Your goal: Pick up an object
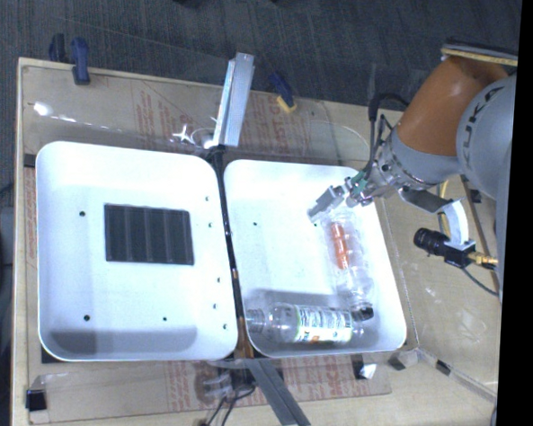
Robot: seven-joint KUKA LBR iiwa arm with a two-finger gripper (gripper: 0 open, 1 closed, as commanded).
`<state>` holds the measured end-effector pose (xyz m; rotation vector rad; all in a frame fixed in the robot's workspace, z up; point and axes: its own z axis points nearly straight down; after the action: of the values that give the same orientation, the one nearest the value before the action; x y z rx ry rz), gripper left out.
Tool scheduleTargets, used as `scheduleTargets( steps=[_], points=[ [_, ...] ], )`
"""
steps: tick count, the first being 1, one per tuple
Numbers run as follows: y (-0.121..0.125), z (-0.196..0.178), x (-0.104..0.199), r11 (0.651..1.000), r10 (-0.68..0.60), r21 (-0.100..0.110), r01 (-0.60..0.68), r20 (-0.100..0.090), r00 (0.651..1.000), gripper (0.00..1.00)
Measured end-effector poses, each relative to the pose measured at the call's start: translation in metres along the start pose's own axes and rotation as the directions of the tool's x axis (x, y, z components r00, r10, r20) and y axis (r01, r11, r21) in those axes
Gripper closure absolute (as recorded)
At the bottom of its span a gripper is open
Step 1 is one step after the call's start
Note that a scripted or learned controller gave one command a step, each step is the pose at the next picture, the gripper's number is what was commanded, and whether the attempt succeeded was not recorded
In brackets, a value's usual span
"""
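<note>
A clear plastic bottle (303,323) lies on its side along the near wall of the right bin (273,253), its dark cap (365,313) pointing right; the label wrapped round it carries print too small to read. Just above it a clear plastic bag (345,253) holding an orange item (338,243) stretches up the bin's right side, its lower end close to the bottle's cap. The gripper (328,202) hangs over the bag's upper end, tilted down and to the left — how far apart its tips stand cannot be told, and nothing can be seen gripped by it. The left bin (67,240) holds a dark ribbed rectangular pad (148,235). Faint red lettering on the bench (120,109) is unreadable.
</note>
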<state>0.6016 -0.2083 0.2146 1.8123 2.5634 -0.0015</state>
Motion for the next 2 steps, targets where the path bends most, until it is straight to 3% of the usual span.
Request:
scheduleTargets(
  steps=[1, 2],
  points=[
    [0.012, 0.001, -0.004, 0.990, -0.139, -0.004, 0.139, 0.004, 0.990, 0.00],
    [0.010, -0.010, 0.005, 0.995, 0.104, -0.002, -0.104, 0.002, 0.995, 0.00]
  ],
)
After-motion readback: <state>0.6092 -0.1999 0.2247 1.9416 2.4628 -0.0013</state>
